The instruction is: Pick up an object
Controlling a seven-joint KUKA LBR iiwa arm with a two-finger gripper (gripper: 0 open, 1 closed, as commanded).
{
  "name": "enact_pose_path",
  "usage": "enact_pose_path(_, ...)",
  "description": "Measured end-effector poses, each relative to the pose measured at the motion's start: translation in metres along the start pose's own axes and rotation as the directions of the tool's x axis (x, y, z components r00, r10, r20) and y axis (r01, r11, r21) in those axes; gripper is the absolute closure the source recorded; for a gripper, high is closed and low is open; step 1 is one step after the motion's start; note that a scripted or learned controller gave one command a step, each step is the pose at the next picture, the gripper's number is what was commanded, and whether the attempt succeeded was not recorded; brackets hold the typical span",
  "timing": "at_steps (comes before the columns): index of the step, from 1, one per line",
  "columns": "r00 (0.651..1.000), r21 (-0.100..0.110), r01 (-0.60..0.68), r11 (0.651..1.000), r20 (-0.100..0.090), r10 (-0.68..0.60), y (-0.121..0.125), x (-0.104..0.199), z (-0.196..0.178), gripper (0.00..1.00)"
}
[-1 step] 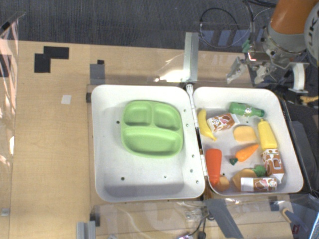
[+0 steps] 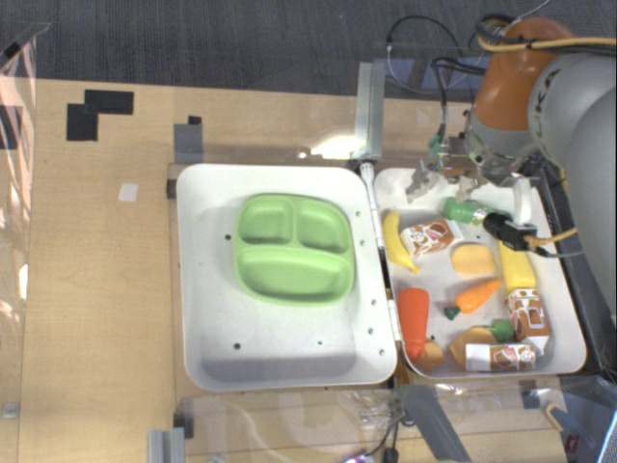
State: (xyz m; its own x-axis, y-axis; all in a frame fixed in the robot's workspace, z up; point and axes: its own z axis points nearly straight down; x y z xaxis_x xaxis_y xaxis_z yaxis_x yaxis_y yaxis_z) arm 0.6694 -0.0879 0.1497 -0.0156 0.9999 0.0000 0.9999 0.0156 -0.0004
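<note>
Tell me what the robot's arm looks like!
The arm is fat and round, mostly grey, with a shiny orange band above the wrist. Black cables loop around it. Its tool is small and metal, with bits of green on it.
</note>
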Motion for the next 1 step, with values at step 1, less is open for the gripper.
enact_pose_path(1, 0.999, -0.01, 0.053, 0.999, 0.001, -0.053, -0.0401, -0.032, 0.0612, 0.0)
